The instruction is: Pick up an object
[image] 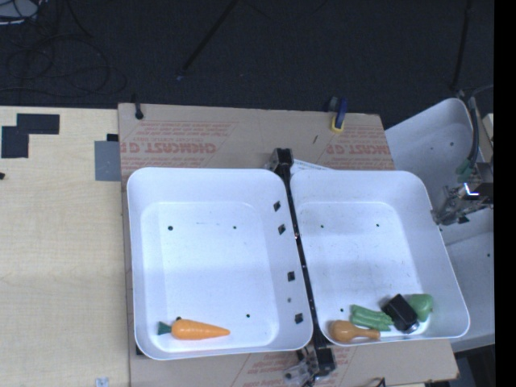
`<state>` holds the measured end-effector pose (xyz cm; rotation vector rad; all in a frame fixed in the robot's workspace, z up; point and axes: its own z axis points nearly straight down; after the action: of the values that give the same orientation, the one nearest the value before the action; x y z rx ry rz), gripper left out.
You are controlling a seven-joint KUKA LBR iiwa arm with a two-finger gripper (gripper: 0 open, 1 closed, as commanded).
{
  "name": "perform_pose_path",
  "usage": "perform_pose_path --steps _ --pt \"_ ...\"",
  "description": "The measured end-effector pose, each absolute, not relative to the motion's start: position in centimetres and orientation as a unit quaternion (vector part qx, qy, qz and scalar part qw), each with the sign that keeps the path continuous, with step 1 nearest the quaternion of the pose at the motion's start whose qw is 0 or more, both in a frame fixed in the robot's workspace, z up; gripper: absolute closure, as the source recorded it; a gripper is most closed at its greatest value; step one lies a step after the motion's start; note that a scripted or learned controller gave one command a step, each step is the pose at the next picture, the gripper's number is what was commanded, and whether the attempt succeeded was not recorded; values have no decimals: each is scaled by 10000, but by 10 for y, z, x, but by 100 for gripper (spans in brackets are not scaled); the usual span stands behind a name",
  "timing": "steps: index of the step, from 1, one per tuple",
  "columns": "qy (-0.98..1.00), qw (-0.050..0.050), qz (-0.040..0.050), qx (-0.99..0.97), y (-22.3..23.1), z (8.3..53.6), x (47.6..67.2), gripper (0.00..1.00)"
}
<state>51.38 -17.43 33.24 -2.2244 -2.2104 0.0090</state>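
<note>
I see two white bins side by side on a cardboard sheet (242, 139) on the tabletop (56, 240). In the left bin (205, 260), a toy carrot (196, 330) lies near the front wall, green top pointing left. In the right bin's (367, 248) front right corner sit an orange pear-shaped piece (351, 332), a green pod-like piece (370, 318), a black block (401, 311) and a green lump (420, 303), crowded together. I cannot tell how the fingers stand.
</note>
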Motion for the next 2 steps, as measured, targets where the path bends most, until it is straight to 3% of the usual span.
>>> perform_pose_path --steps 1,2 --pt "-7061 -13 3 -7081 -216 373 477 100" --pt "-7075 70 29 -7067 -203 229 508 100"
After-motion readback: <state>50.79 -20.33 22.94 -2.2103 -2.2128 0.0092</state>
